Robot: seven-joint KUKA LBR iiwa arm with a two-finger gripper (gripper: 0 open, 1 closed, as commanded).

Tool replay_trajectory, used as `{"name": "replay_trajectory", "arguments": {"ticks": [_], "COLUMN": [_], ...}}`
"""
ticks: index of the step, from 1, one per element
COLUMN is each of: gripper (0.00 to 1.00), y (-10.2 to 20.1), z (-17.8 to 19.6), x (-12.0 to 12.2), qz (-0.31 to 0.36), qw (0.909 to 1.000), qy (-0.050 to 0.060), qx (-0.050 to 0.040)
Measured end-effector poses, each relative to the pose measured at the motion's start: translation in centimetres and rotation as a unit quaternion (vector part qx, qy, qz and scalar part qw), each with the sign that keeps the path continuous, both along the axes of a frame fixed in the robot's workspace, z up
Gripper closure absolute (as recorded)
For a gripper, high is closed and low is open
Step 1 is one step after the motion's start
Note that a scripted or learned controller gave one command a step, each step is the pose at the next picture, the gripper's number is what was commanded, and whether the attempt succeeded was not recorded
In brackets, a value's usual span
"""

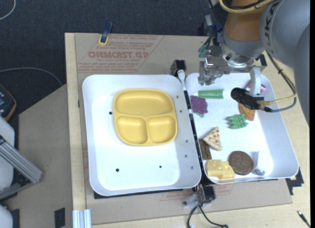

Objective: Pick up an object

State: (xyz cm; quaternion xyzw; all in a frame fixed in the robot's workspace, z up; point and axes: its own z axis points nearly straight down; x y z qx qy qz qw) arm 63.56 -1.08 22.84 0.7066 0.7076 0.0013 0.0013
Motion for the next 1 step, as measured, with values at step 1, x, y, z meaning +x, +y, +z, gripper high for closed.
{"name": "replay_trajectory", "arguments": {"ticks": [1], "gripper": [1.0], "y": [0.4], "z": [-0.16], "x": [0.45], "qz": [0.0], "qw": [1.0], "qy": [0.0], "qx": [-0.0003]}}
